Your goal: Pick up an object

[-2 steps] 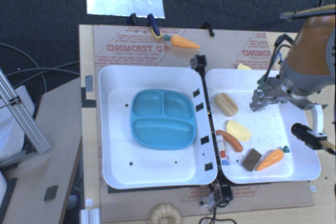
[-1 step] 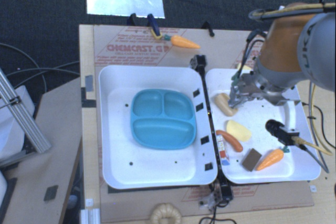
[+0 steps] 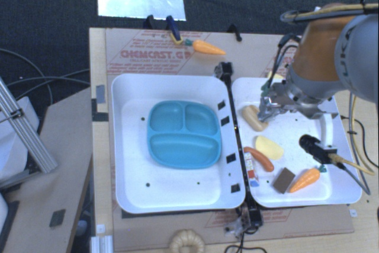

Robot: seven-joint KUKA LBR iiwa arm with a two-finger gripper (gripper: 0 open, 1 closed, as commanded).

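My gripper [image 3: 266,108] hangs low over the upper left part of the right bin [image 3: 343,183], right beside a beige bread-like piece [image 3: 253,119] and perhaps touching its upper end. Further down in the same bin lie a yellow oval slice [image 3: 269,147], a red sausage [image 3: 259,159], a brown block [image 3: 284,180] and an orange carrot [image 3: 304,180]. A small white tube with red and blue marks [image 3: 251,175] rests against the bin's left wall.
The left bin [image 3: 127,186] holds a blue divided plate [image 3: 183,134]. A second carrot [image 3: 205,47] lies on the cardboard behind the bins. A pale ring-shaped thing [image 3: 188,241] sits at the bench's front edge.
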